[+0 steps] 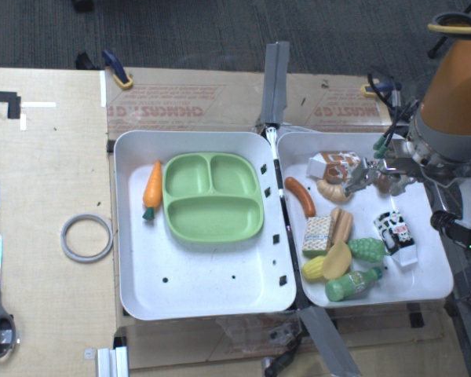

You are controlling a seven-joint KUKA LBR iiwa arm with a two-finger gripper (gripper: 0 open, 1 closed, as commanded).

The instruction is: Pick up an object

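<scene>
Camera view: your gripper [359, 177] hangs low in the right bin [432, 277]; whether it is wide or narrow cannot be told. Croissant [334, 191] lies just beside it, toward the divider, long axis slanting across the bin.

Even, bright overhead light; the two shallow white plastic bins [133, 234] glare slightly, shadows are soft, and the dark floor [220, 14] looks dim and grainy.

Upside-down "CHEMCAZ" print on cardboard [180, 100]
</scene>
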